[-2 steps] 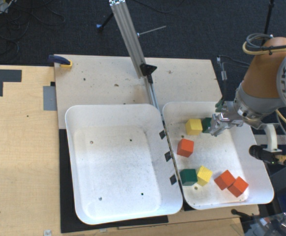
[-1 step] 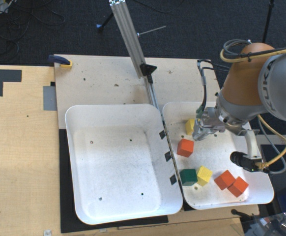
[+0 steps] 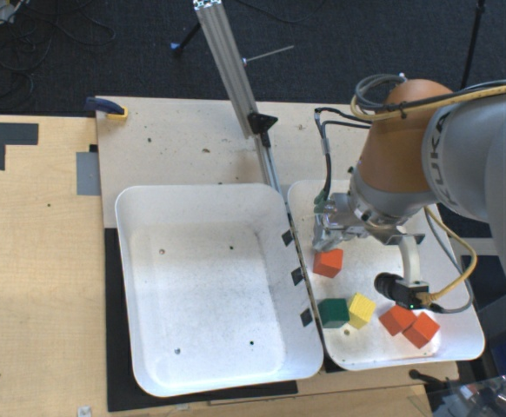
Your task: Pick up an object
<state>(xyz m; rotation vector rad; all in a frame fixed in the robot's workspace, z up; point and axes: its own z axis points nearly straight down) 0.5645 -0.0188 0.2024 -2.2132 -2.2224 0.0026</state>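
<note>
Pale bench (image 3: pixel 175 137), dark floor beyond its far edge. Two shallow white bins side by side on it.

Claw (image 3: pixel 329 233) hangs over the right bin (image 3: pixel 462 341), close to that bin's left edge and in its far half. Cannot tell whether the claw is apart or together; the wrist bulk hides it from above.

Orange block (image 3: pixel 328 263) sits just under the claw's tip, tilted, hard by the left wall. Whether it is touched or gripped: not clear.

Toward the near edge: green block (image 3: pixel 332 312) against the left wall, yellow block (image 3: pixel 361 309) touching its right side. Right of these, a red block (image 3: pixel 396 319) and an orange-red block (image 3: pixel 422 329) touch each other, near the near-right corner.

Open white floor in the right bin shows along the near edge and the near-right corner.

Left bin (image 3: pixel 127 233): white floor flecked with dark specks, open from wall to wall.

Slanted metal rail (image 3: pixel 231 59) runs from the far side down to the shared wall between the bins, crowding the claw's far-left side.
</note>
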